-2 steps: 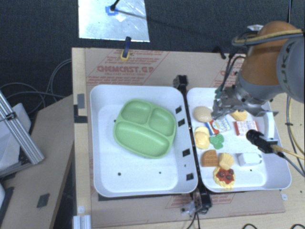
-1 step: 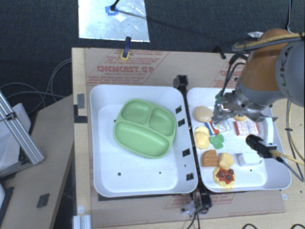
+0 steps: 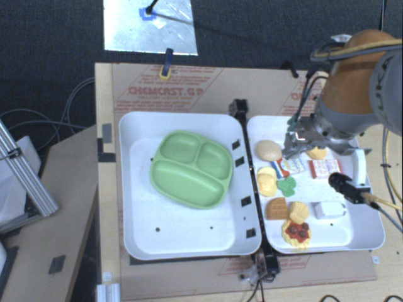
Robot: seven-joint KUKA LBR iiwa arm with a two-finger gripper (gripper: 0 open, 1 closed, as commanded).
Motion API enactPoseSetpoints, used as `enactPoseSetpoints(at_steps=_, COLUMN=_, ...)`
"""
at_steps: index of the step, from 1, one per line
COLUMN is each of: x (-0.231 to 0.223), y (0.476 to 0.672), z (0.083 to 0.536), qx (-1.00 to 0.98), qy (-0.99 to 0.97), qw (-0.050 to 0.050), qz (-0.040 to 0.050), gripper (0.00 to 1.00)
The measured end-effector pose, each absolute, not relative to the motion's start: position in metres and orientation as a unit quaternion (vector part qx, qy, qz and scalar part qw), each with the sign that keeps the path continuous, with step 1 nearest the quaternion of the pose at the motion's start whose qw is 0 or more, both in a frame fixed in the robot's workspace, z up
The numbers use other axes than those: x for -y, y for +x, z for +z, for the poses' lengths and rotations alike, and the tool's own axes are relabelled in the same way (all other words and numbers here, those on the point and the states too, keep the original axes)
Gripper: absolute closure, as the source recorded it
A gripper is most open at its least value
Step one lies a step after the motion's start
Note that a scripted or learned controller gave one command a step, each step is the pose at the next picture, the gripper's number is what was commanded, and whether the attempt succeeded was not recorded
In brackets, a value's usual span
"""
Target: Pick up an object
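The right bin (image 3: 365,234) holds several toy foods: a beige roll (image 3: 269,150), a pale yellow piece (image 3: 267,182), a green broccoli (image 3: 287,185), a brown toast slice (image 3: 276,208), a yellow piece (image 3: 298,211) and a red-topped piece (image 3: 297,233). A red-and-white packet (image 3: 325,167) and a small striped card (image 3: 295,167) lie further back. My gripper (image 3: 291,150) hangs low over the back of this bin, just right of the beige roll and above the striped card. The arm's body partly hides a yellow item (image 3: 317,153).
The left bin (image 3: 135,231) holds a green divided plate (image 3: 192,168). A white block (image 3: 329,210) lies at the right bin's right side, near a black part of the arm (image 3: 345,187). A black divider (image 3: 249,181) runs between the bins.
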State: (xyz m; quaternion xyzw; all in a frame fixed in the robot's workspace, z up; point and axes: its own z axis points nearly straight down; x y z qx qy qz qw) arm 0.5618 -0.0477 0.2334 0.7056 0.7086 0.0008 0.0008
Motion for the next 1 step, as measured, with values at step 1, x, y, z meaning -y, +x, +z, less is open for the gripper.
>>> enactPoseSetpoints(at_steps=1, x=0.0439, y=0.5551, z=0.2169, qx=-0.708, qy=0.707, qw=0.000, qz=0.0001, gripper=1.00)
